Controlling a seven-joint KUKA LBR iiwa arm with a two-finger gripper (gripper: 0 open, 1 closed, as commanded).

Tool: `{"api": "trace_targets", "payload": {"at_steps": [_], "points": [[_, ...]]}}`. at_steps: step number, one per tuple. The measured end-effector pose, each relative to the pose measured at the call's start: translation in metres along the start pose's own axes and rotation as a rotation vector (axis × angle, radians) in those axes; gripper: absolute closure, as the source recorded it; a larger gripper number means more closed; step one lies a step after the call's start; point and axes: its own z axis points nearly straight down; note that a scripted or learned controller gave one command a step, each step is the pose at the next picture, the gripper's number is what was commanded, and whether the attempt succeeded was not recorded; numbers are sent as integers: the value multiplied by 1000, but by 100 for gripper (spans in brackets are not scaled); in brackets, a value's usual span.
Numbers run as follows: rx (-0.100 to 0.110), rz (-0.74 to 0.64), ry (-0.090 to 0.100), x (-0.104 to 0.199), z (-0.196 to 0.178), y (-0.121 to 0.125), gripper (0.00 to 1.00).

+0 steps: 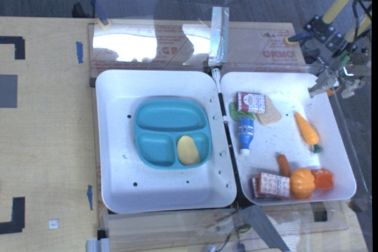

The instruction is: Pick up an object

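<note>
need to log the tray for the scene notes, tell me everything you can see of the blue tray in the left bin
The blue tray is a teal divided plate that looks like smooth moulded plastic, with rounded corners. It has three compartments: one long one across the far side and two smaller ones along the near side. It lies flat, right way up, about the middle of the left bin. A yellow, potato-like object rests in the near right compartment; the other two hold nothing. The gripper is off at the right bin's far corner, well away from it.

You see a blue divided tray [168,118] in the left white bin [112,144], blue tape [79,51] on the bench [41,127].
</note>
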Motion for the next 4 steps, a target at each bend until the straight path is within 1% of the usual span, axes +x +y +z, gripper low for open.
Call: {"api": "trace_targets", "payload": {"at_steps": [1, 2, 3, 4], "points": [[9, -128, 4, 5, 153, 6, 0], [-9, -222, -2, 12, 176, -20, 0], [-10, -219, -3, 10, 167, -20, 100], [-9, -78, -1, 73, 59, 5, 100]]}}
